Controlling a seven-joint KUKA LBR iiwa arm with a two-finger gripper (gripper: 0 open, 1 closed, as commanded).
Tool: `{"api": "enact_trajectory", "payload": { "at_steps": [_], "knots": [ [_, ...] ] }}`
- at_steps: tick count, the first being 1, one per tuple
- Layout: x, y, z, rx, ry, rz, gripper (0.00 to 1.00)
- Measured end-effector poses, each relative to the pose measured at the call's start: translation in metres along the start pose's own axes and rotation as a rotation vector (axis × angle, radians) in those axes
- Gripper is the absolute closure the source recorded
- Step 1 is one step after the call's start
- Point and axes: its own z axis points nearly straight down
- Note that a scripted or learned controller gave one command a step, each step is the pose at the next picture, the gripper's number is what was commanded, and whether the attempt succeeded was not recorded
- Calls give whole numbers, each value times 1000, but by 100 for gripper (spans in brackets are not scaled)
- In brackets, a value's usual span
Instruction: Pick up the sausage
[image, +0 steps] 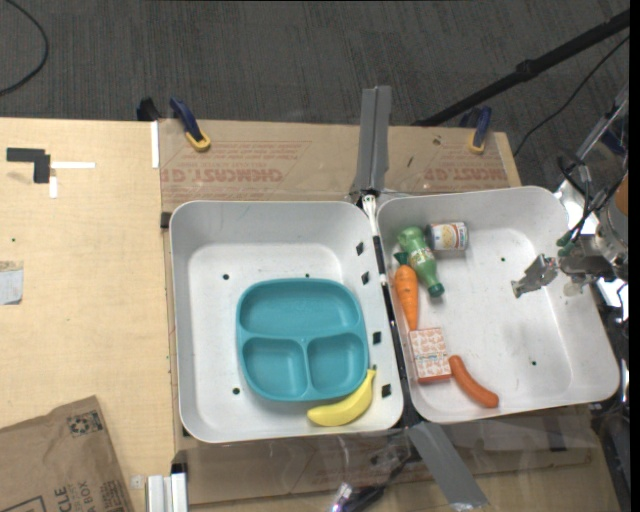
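Note:
The sausage (473, 382) is a short orange-red link lying at a slant on the floor of the right bin (520, 395), near its front edge. It sits just right of a small pink box (430, 355). My gripper (533, 277) hangs over the right half of the same bin, up and to the right of the sausage and well apart from it. Nothing shows in the gripper.
An orange carrot (406, 293), a green bottle (420, 258) and a small can (450, 236) lie along the right bin's left side. The left bin (200, 300) holds a teal divided plate (302, 338) and a banana (345, 403). Clamps grip the bench's back edge.

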Motion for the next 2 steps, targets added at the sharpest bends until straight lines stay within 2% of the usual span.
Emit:
{"api": "enact_trajectory", "payload": {
  "at_steps": [1,2],
  "knots": [
    [22,-48,78,-23,-9,-74,0],
    [83,-46,92,-29,-15,-229,0]
  ]
}}
